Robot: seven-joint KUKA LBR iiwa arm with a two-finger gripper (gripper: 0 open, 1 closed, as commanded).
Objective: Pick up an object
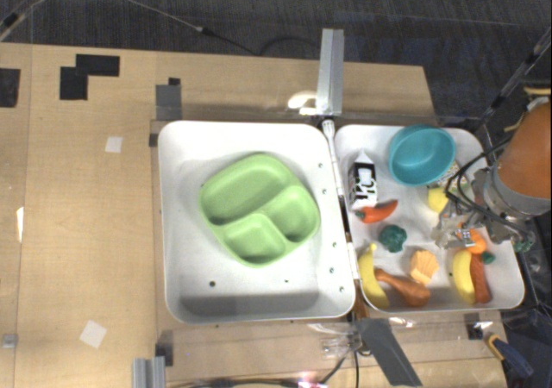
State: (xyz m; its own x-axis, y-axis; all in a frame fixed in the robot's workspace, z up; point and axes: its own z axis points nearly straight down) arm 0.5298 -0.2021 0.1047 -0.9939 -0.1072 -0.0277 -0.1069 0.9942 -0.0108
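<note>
Item: small orange toy piece (477, 244), right bin (514, 295), near its right wall, just beside a yellow banana (463, 275) and a reddish sausage (480, 280). This is judged the likely target, since the gripper (461, 235) hangs right over it.

Gripper: low in the bin, wrapped in cables; whether it is parted or closed, and whether it holds anything, cannot be told.

Handling note: come straight down between the neighbours and close on the narrow side, since smooth, rounded plastic slips.

Other contents, right bin: teal bowl (421, 154), glossy and round; black-and-white carton (364, 184), boxy; orange carrot (378, 212), tapered; dark green knob (393, 237); ridged orange wedge (423, 265); second banana (369, 277) touching a brown sausage (404, 287).

Left bin (185, 291): green divided tray (259, 208), matte, soft-cornered, three compartments.
</note>
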